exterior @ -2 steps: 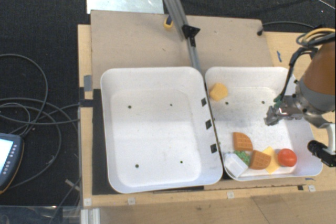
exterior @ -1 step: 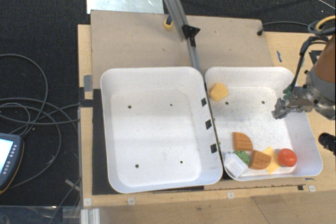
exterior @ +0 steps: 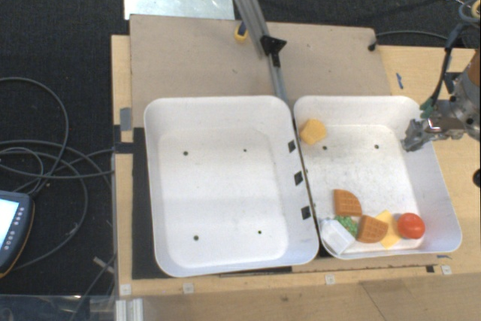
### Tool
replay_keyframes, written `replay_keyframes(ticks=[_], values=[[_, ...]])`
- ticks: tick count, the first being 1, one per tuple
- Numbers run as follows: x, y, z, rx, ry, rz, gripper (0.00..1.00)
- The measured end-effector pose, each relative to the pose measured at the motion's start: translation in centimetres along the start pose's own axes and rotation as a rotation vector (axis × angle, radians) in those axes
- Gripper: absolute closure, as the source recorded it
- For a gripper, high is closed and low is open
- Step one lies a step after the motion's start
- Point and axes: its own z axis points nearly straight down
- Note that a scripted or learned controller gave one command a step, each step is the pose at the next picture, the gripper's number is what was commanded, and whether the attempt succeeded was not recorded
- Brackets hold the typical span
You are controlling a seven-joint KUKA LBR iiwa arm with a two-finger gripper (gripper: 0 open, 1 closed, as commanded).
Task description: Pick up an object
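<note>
1. We see two shallow white bins with rounded corners side by side on a tan surface point(exterior: 331, 49); the left bin point(exterior: 218, 184) has a smooth, matte floor dotted with small dark holes.
2. The right bin point(exterior: 376, 162) holds toy food. A yellow chunk point(exterior: 313, 131) sits alone near its far left corner.
3. Along the near edge lie a ridged brown waffle piece point(exterior: 346, 202), a second waffle wedge point(exterior: 372, 228), a pale yellow slice point(exterior: 388, 229), a glossy round red tomato point(exterior: 410, 225), a green piece point(exterior: 347, 222) and a white block point(exterior: 337, 236), clustered and mostly touching.
4. The grey metal jaws point(exterior: 415, 133) hang over the right bin's far right edge; we cannot tell how far apart they stand, and nothing shows between them.
</note>
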Motion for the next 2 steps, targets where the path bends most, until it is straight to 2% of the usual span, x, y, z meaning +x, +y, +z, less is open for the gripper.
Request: replay_keyframes(ticks=[1, 2], values=[[5.9, 1.2, 1.4, 0.008, 0.005, -0.005, 1.00], [11.8, 2.7, 1.5, 0.006, 0.005, -0.005, 1.00]])
